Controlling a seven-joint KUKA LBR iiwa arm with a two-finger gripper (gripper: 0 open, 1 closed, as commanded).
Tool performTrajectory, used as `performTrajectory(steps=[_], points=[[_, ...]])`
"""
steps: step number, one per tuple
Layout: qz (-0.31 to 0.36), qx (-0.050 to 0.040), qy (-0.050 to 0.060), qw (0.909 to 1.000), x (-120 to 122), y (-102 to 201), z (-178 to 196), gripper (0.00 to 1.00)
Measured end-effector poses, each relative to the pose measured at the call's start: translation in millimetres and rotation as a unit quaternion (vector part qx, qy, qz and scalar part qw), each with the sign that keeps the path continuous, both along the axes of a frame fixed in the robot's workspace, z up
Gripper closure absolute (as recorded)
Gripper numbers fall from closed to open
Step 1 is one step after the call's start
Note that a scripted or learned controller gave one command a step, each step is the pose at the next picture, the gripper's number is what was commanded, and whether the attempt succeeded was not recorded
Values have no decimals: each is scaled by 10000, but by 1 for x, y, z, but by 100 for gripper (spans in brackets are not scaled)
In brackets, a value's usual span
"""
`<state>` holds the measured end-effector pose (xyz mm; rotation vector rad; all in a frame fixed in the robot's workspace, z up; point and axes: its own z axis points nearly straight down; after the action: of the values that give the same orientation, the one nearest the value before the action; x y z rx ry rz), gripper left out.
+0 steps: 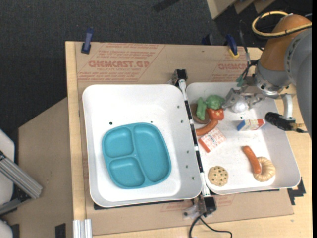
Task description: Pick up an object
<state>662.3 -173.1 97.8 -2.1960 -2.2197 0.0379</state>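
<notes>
My gripper hangs low over the back of the right bin, below the grey and orange arm that reaches in from the right. Just left of it lie a green leafy toy and a red tomato-like piece. In front of it rests a small white tube with blue and red ends. Nothing is visibly held.
The right bin also holds a brownish-red sausage, a red-and-white packet, a cookie, an orange sausage and a tan ring-shaped pastry. A teal divided plate lies in the left bin.
</notes>
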Motion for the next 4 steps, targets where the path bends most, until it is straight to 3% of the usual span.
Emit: performTrajectory(steps=[1,2,3,4], points=[[-73,7,-159,9998,-23,-55,36,0],[-58,36,-119,9999,-65,-20,-1,0],[-51,15,-164,9999,-61,-21,12,100],[-25,14,-188,9998,-52,34,59,100]])
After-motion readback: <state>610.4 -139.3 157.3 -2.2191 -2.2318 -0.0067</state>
